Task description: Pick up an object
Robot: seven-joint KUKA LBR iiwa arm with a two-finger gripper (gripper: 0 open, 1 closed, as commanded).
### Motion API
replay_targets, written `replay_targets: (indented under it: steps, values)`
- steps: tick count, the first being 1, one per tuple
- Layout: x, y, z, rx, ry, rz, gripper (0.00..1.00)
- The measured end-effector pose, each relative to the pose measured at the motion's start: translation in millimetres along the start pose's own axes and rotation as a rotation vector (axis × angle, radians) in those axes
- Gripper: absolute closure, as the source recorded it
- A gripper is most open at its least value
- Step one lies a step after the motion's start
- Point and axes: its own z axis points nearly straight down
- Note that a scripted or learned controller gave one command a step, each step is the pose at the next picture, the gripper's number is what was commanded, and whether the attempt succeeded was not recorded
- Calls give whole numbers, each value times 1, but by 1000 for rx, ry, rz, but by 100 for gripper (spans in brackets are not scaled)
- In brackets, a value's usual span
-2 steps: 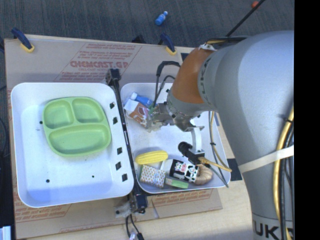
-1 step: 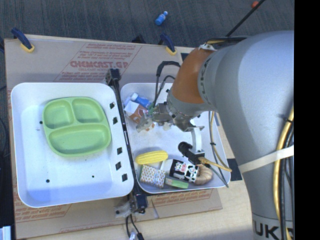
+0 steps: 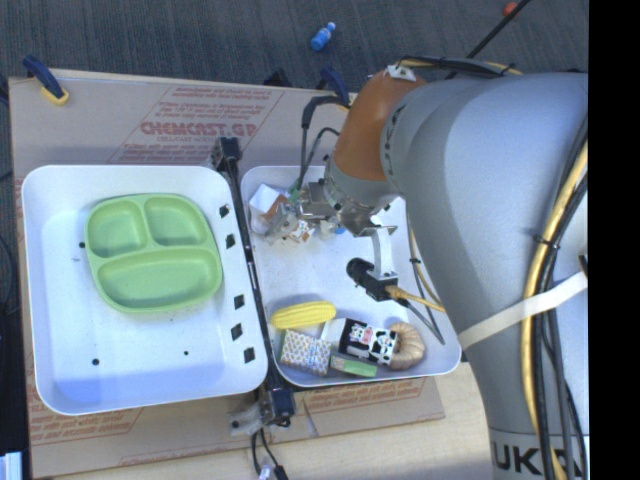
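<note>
Closest to the camera and well short of the gripper (image 3: 318,206), the right bin (image 3: 310,280) holds a yellow corn-like piece (image 3: 303,315) lying crosswise, a patterned box (image 3: 305,352) and a tan plush (image 3: 408,346). The crumpled wrappers (image 3: 280,213) are hard against the gripper's view-left side, too scrunched to call a long axis. Can't tell if the gripper's spread or closed. The green plate (image 3: 152,253) is well off to view-left

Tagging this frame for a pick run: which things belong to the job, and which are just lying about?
Job: gripper; right bin; small clutter beside the gripper; yellow corn; patterned block; brown toy.
Lying about: green divided plate in the left bin; blue object on the floor; blue clamp.
</note>
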Motion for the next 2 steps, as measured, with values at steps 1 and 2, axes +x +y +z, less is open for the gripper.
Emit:
replay_targets:
  steps: [1, 2]
  values:
    - [-1, 0, -11, 0, -2, -7, 100]
    - [0, 0, -11, 1, -2, -8, 0]
